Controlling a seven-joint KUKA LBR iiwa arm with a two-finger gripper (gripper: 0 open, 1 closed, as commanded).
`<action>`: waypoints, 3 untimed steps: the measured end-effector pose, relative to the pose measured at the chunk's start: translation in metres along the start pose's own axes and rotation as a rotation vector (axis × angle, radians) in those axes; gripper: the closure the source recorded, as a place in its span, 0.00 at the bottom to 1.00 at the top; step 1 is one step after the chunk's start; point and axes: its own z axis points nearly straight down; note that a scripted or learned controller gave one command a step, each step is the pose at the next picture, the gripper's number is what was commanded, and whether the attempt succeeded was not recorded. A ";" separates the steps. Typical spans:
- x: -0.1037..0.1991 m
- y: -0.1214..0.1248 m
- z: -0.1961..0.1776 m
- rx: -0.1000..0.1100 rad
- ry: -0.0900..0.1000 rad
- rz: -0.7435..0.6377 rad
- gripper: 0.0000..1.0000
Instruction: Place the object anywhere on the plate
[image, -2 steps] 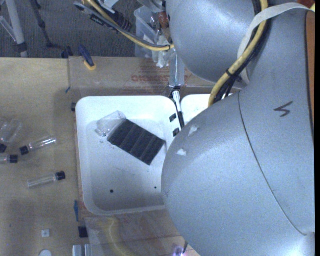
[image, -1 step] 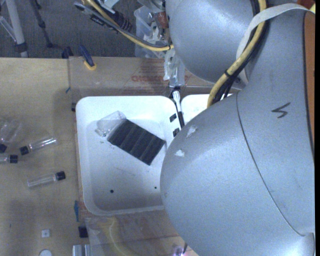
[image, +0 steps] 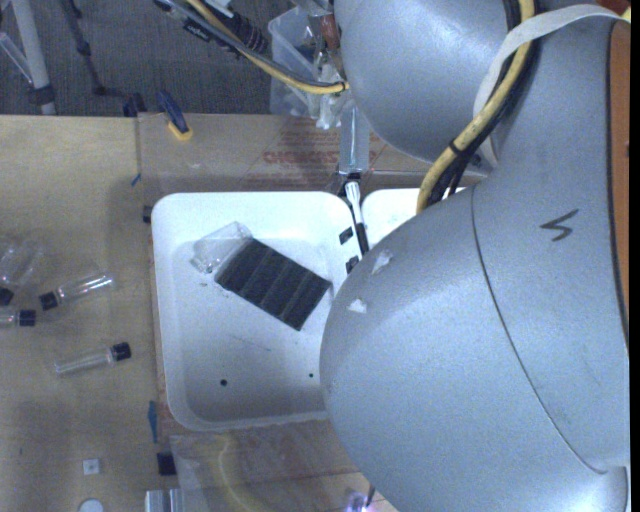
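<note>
Inside the glossy white left bin (image: 180, 300) lies a ribbed dark rectangular slab (image: 272, 284); the fingers' state cannot be told

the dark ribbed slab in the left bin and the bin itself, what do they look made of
Slab: probably matte black plastic or rubber, with parallel ridges and no shine; a clear, glossy wrap or piece shows at its upper-left end. Bin: looks like smooth white moulded plastic, with rounded corners and a soft sheen.

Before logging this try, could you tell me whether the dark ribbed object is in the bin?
In: the dark ribbed object lies flat on the left bin's floor.
</note>
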 end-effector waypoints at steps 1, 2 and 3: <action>0.000 0.000 0.000 0.000 0.000 0.000 0.00; 0.000 0.001 -0.009 0.000 0.001 0.001 1.00; 0.000 0.001 -0.009 0.000 0.001 0.002 0.00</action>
